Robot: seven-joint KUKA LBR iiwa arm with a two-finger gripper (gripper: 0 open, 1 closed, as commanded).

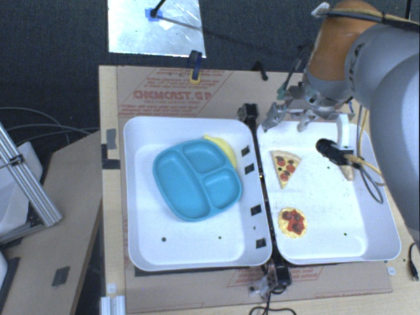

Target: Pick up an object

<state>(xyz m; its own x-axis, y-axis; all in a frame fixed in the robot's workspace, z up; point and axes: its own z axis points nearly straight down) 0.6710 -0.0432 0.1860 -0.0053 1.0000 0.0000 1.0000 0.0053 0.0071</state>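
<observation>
Jaws (286, 125) look open w/ nothing between them, hanging over far rim of right bin (375, 236), toward table's (172, 89) far right corner. In that bin: pizza slice (286, 167) just below the jaws, apart from them, tip pointing to near edge; small round pizza (292, 221) closer to near edge, apart from the slice. Left bin (140, 199) holds a blue divided plate (195, 180) approx mid-bin, w/ a yellow thing (224, 149) partly under its far right side.
</observation>
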